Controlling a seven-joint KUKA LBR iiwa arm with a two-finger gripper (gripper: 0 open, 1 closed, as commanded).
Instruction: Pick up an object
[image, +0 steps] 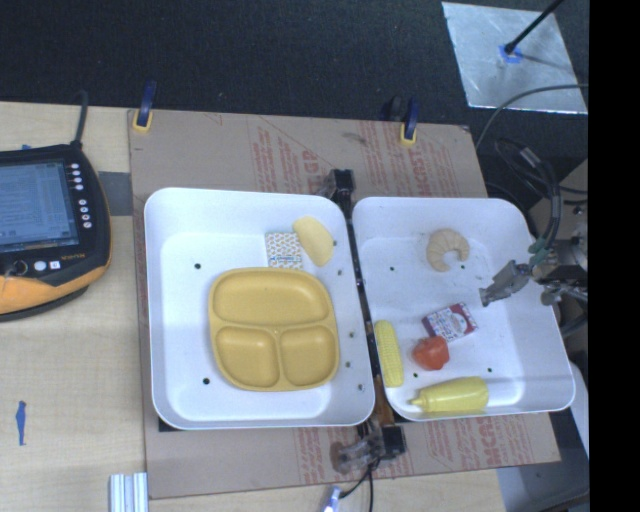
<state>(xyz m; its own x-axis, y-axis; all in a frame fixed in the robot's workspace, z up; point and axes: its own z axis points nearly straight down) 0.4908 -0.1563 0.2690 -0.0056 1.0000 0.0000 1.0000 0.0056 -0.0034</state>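
Right bin (540, 395): croissant (447, 248) near top, red-white packet (449, 322) mid, tomato (431, 352) just below it, corn cob (388, 352) upright along left wall, yellow bottle (449, 397) lying flat at bottom. Left bin (165, 300): yellow divided tray (273, 327), small packet (283, 250), banana piece (314, 240).

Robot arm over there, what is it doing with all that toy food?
It is trying to pick something up. Its gripper hangs at the right edge of the right bin and holds nothing yet. That bin has a croissant, a small red packet, a tomato, a corn cob and a yellow mustard bottle. The left bin has a yellow divided plate, a pale yellow food piece and a small patterned packet.
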